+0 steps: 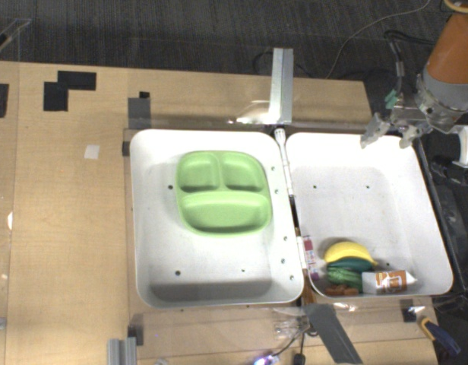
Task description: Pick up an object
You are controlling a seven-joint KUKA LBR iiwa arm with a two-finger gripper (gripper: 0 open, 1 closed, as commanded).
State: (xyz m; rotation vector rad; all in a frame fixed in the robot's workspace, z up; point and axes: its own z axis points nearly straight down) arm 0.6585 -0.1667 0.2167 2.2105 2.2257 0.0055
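The gripper (pixel 391 134) hangs with its two fingers (pixel 373 131) spread apart and nothing between them, poised above the far edge of the right bin (pixel 371 196). Above it, the grey wrist and orange band of the arm (pixel 453 55) reach in from the right.

Judged from this, the pick has hardly begun: no object is held, and the approach, the descent, the grasp and the lift all appear to lie ahead.

The objects sit well apart from the gripper, crowded into the near corner of the right bin. A yellow banana (pixel 348 252) lies on top of the pile, a dark green item (pixel 349 265) just beneath it, something reddish-brown (pixel 342 277) beside that, and a bottle (pixel 387 281) with a white body and orange label lies on its side against the near wall. A small tube (pixel 308 251) rests along the bin's left wall. The rest of that bin's floor is bare white.

The left bin (pixel 154 211) holds one thing, a green tray (pixel 222 191) with three compartments, lying flat near the middle, its compartments empty. The two bins stand side by side on the wooden bench (pixel 59 204).
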